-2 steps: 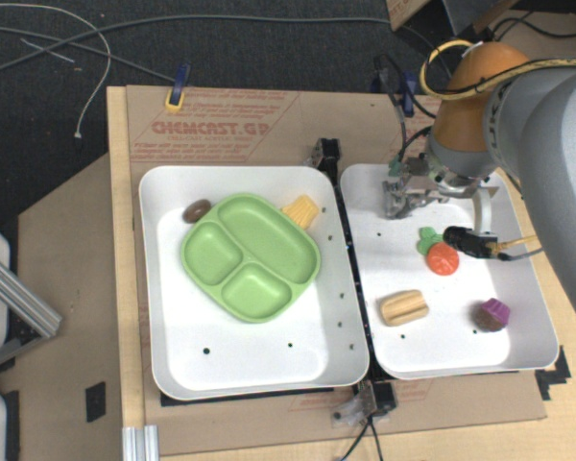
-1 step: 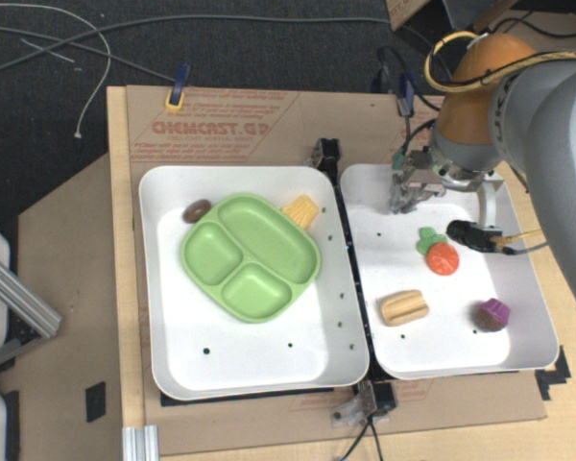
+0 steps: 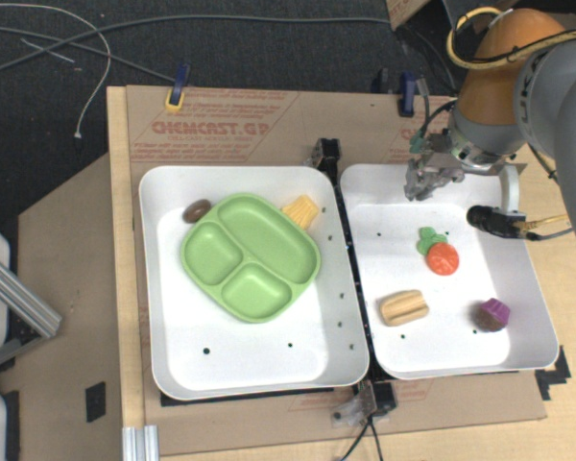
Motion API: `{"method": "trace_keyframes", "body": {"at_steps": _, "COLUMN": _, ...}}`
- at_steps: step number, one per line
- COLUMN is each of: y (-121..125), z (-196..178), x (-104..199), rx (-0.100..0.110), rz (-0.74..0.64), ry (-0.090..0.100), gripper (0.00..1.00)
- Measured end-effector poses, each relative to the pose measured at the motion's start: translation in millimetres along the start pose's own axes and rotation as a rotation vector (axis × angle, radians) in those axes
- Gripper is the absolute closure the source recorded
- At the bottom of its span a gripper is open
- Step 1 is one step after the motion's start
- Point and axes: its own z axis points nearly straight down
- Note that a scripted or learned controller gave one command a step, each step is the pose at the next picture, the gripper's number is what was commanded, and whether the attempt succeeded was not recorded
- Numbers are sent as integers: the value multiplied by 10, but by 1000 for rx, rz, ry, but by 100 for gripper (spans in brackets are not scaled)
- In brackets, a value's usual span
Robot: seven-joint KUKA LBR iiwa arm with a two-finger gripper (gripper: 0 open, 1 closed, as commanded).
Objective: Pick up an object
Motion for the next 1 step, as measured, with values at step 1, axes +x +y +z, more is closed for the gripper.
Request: {"method": "trace_keyframes", "body": {"at_steps": 1, "y": 41, "z": -604, "x": -47, "rx": -1, "rz": -1, "ry": 0, "gripper": 100}}
